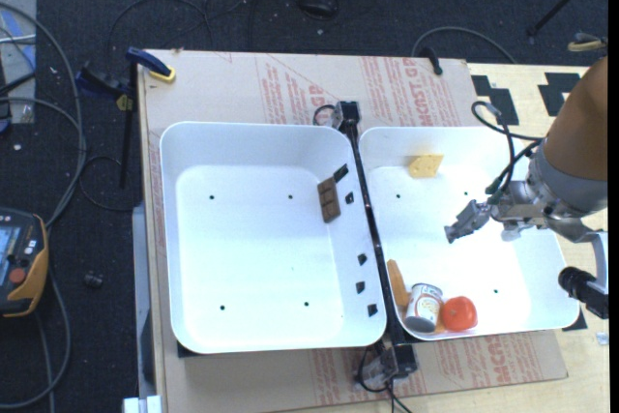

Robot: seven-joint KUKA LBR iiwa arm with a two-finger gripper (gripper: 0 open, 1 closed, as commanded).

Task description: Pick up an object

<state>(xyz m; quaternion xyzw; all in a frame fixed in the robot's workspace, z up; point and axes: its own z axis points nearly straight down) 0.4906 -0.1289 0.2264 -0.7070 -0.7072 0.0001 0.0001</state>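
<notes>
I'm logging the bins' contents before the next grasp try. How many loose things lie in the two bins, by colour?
Brown: 1, the brown bar in the left bin
Yellow: 1, the yellow wedge
Orange: 1, the carrot
Red: 1, the tomato
White/silver: 1, the can
Total: 5

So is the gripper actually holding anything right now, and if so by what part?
Nothing is held. The gripper hangs over bare floor of the right bin, apart from the yellow piece, the can and the tomato.

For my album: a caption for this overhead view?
Gripper over right bin holding cheese, can, tomato.
</notes>
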